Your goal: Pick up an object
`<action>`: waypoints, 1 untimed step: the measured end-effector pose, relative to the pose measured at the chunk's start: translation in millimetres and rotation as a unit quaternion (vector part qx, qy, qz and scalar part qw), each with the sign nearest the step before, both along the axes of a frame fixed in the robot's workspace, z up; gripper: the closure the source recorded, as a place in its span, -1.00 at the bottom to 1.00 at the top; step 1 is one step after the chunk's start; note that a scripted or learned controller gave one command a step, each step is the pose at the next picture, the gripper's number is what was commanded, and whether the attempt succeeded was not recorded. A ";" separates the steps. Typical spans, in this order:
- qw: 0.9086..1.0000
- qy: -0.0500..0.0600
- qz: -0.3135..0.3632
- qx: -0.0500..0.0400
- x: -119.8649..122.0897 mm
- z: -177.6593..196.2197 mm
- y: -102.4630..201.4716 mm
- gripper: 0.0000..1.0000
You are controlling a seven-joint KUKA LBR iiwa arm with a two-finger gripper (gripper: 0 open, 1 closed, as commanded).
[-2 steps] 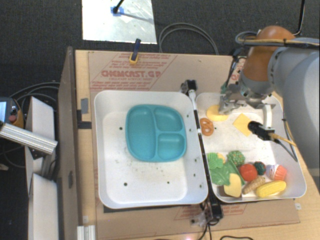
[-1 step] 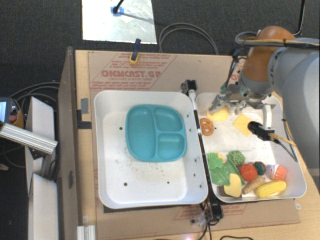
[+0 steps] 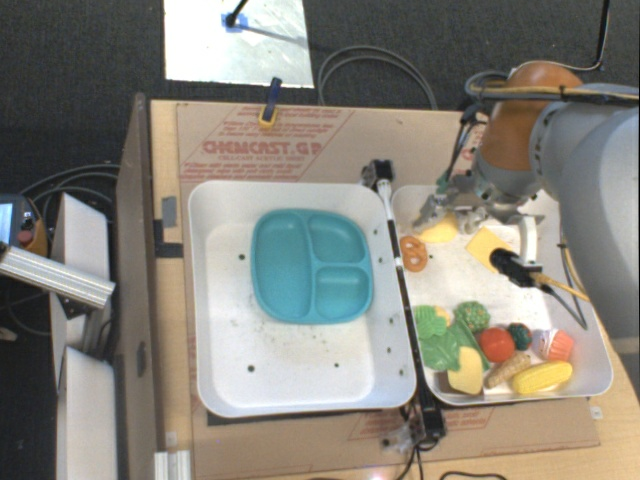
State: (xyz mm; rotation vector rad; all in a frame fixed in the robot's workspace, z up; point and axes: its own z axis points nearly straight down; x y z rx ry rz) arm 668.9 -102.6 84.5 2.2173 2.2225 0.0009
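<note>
My gripper (image 3: 455, 211) hangs low over the far end of the right bin (image 3: 600, 368), open, with nothing between its fingers. Just below it lies a small yellow piece (image 3: 440, 232), and a yellow cheese wedge (image 3: 485, 243) sits to its right. An orange pretzel (image 3: 412, 253) lies by the bin's left wall. At the near end are piled green lettuce (image 3: 432, 330), broccoli (image 3: 472, 316), a red tomato (image 3: 497, 344), a pink cupcake (image 3: 556, 345), a yellow corn cob (image 3: 541, 375) and a pale yellow piece (image 3: 465, 376).
The left bin (image 3: 225, 368) holds a teal divided plate (image 3: 310, 266). A raised divider (image 3: 395, 278) separates the two bins. The grey arm (image 3: 590, 158) fills the space over the right bin's far right corner.
</note>
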 end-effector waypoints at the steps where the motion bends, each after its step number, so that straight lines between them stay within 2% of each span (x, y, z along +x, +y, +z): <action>1: 1.000 0.003 0.001 -0.001 0.9 15.8 -2.2 1.00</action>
